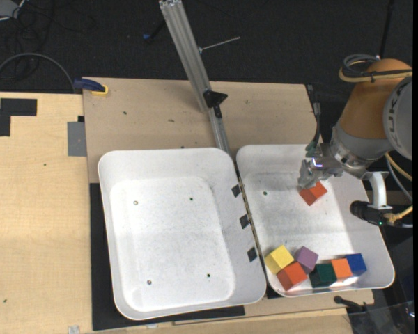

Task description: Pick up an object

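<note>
While end effector [312, 178] grips red block [313, 193] in right bin [279, 165], toward its 1 o'clock | pick looks made, lift left | other blocks [313, 268] clustered at 6 o'clock edge

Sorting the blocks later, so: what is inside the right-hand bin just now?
The right bin holds a cluster at its near edge: yellow, purple, red, green, orange and blue blocks. Another red block sits just below the gripper. The arm covers the bin's far right corner.
</note>
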Controlling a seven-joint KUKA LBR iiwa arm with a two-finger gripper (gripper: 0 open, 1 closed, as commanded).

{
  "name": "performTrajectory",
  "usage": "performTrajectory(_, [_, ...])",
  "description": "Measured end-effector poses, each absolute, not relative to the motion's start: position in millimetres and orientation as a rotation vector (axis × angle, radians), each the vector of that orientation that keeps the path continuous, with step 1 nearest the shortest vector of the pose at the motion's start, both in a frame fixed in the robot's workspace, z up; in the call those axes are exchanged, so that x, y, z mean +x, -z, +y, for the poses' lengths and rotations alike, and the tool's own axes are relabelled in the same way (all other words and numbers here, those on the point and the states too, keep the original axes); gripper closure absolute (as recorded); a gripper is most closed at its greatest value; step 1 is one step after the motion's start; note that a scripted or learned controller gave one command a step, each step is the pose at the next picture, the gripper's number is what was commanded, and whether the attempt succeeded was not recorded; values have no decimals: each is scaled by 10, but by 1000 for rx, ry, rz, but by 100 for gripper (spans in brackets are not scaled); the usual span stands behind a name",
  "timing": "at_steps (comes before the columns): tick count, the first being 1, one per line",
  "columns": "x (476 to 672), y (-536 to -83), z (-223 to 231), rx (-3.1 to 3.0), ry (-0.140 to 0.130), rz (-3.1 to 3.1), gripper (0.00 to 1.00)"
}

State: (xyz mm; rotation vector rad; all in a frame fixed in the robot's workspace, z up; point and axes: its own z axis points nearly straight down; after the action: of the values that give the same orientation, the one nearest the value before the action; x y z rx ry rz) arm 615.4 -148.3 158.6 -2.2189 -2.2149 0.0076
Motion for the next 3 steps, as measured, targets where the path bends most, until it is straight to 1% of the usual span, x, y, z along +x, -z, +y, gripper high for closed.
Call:
performTrajectory(1, [6167, -1615, -1486, -2223, -2, -2216, 0])
performTrajectory(2, [6166, -1712, -1494, -2226, -2, -2212, 100])
performTrajectory(3, [6165, -1708, -1496, -2226, -3, -2211, 0])
